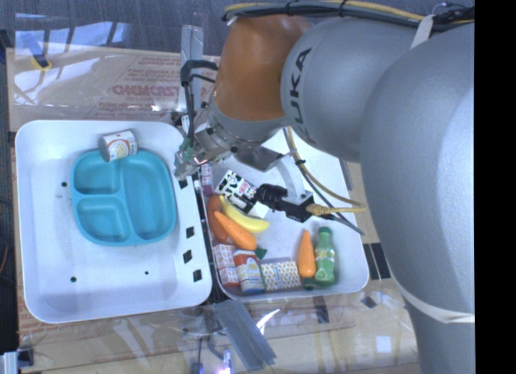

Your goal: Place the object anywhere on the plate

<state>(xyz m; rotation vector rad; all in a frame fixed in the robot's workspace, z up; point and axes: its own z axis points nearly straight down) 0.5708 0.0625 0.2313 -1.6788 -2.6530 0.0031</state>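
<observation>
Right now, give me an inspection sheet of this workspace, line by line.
Surface: two white bins side by side, left bin and right bin.
Job's things: blue divided plate in the left bin, nothing on it; small can on its side touching the plate's far rim.
Clutter: right bin holds a banana, two carrots, a green bottle, small cartons.
Grippers: gripper between the bins, fingers unclear.
Cables: yellow and black cables along the arm.
Surroundings: printed cardboard behind the bins.
</observation>
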